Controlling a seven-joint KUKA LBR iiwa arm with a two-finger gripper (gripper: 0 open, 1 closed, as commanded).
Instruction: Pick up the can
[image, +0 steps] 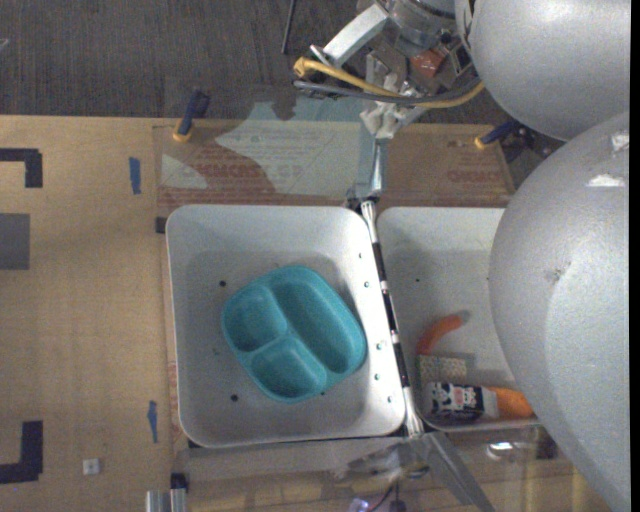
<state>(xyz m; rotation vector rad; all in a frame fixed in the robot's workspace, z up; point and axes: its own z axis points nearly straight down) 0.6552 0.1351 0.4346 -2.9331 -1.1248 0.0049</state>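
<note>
A cylindrical container with a black-and-white label (455, 400) lies on its side near the front edge of the right bin (440, 250); it may be the can. Its right end is orange and runs under the arm's grey body (570, 300), which covers much of that bin. The gripper (383, 118) hangs high near the top of the view, over the bench beyond the bins' far edge and well away from the container. I see nothing between its fingers.
A teal divided plate (292, 332) rests in the middle of the left bin (200, 260). An orange carrot-shaped item (441, 331) lies in the right bin just above the container. Yellow cables (340, 75) loop by the wrist.
</note>
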